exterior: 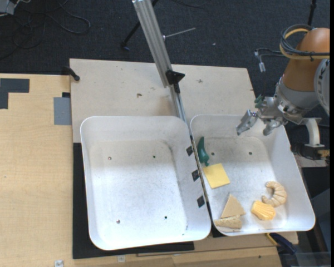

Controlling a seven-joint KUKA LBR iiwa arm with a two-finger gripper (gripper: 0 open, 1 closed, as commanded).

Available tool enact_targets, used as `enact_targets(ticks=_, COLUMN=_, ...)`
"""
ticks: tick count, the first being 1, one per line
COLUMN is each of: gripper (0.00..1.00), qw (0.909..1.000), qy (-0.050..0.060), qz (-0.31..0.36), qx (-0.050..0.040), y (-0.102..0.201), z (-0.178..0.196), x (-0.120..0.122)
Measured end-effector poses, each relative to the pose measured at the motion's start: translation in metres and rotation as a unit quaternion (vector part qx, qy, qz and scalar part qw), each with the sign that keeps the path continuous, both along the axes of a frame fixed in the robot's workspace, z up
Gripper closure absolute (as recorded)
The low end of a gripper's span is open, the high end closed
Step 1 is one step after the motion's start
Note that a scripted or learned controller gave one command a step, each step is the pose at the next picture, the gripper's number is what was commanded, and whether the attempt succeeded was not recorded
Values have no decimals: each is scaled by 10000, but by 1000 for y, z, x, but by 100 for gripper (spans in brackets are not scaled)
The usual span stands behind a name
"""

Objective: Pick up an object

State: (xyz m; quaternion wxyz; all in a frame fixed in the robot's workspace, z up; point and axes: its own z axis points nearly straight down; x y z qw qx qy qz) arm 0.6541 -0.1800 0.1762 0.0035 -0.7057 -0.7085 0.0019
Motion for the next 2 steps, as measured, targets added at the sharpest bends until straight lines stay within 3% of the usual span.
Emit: enact_targets(ticks=2, gripper=0, qw=10000, qy=-12, qz=1, qx=-7, y=10, z=-87, x=0)
